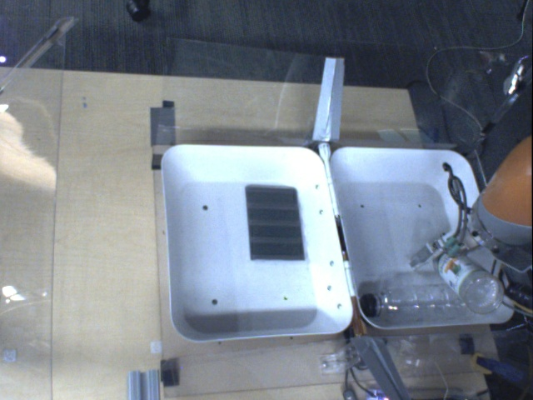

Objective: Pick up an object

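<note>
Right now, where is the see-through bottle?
The clear bottle lies on its side in the right bin, along its near wall, just below the hand.

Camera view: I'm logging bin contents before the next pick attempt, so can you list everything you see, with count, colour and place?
Bins: two, white, shallow, side by side on the bench.
Ridged pad: one, dark grey, flat in the middle of the left bin.
Plastic bottle: one, clear with a dark cap, lying on its side along the near wall of the right bin.
Bench: one, light wood, under both bins.
Metal bar: one, grey, rising from the gap between the bins at the far side.
Arm: one, orange band visible, at the right edge over the right bin.
Tool: one, metallic, low in the right bin just above the bottle.
</note>
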Motion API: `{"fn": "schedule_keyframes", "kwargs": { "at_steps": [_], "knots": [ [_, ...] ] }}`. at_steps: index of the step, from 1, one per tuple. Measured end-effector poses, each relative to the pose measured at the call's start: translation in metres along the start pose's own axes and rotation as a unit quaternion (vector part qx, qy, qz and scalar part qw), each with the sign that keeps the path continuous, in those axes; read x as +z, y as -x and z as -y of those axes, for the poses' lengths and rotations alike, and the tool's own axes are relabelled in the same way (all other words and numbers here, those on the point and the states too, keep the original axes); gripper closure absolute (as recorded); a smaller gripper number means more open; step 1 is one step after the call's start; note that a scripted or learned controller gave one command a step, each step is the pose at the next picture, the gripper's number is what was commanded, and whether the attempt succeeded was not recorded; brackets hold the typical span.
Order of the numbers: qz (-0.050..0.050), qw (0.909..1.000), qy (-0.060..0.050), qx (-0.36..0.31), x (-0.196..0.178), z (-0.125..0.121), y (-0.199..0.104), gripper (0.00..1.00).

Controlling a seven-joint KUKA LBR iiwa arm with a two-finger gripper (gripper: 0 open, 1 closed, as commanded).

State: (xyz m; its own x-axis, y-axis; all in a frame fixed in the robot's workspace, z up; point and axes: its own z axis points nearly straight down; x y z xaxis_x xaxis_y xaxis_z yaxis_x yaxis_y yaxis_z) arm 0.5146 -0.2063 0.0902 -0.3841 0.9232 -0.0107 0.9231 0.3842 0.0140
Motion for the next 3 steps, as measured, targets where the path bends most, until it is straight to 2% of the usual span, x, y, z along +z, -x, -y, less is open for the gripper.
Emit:
{"fn": "schedule_keyframes", "kwargs": {
  "at_steps": [1,2,3],
  "knots": [
    [0.003,1.0000,0.006,-0.002,-0.013,-0.007,-0.001,1.00],
    [-0.003,0.9997,-0.003,-0.025,-0.118,-0.072,-0.067,1.00],
    [-0.003,0.9865,-0.005,0.163,-0.139,-0.133,-0.068,1.00]
  ]
}}
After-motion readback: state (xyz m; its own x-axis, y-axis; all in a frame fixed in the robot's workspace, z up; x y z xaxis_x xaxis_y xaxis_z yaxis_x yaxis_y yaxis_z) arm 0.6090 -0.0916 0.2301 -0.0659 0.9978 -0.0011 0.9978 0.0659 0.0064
